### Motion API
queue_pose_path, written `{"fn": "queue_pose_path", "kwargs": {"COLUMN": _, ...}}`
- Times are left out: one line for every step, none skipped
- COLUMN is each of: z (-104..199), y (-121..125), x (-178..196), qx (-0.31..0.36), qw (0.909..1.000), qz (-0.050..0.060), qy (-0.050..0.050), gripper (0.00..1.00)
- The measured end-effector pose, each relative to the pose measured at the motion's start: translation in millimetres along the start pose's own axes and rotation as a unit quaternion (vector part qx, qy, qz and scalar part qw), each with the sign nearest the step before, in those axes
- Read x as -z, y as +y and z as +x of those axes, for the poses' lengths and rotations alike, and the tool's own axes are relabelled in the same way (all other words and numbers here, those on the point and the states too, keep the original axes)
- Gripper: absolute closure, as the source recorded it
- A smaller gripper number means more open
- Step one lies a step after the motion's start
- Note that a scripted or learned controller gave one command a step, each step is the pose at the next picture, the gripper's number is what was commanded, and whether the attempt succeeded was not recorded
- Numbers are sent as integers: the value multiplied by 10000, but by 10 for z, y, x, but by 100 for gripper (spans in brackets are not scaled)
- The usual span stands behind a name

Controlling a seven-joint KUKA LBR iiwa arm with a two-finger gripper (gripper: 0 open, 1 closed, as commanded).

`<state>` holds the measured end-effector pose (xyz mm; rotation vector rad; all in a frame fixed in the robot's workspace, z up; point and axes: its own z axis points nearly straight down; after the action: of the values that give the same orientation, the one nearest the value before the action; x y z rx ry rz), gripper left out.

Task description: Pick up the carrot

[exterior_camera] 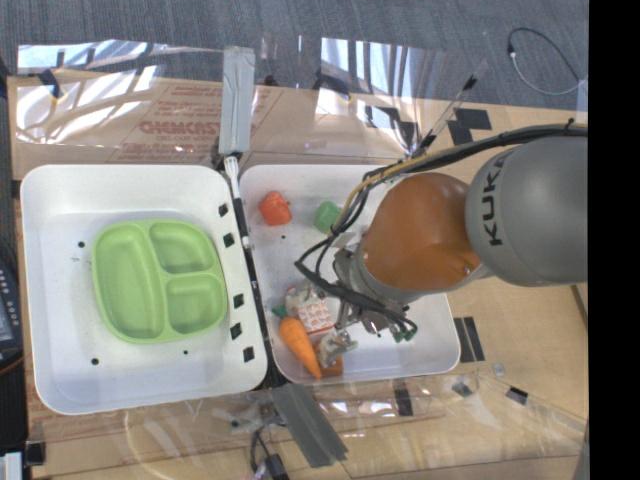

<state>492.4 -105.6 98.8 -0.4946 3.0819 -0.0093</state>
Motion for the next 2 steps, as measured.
{"fn": "queue_pose_path", "kwargs": {"z": -7, "y": 133, "x": -8, "qx": -952, "qw": 9954, "qz": 1, "qy": 46, "gripper": 0}}
{"fn": "queue_pose_path", "kwargs": {"z": -93, "y": 52, "x": -20, "qx": -3350, "qw": 9422, "qz": -5, "qy": 80, "gripper": 0}}
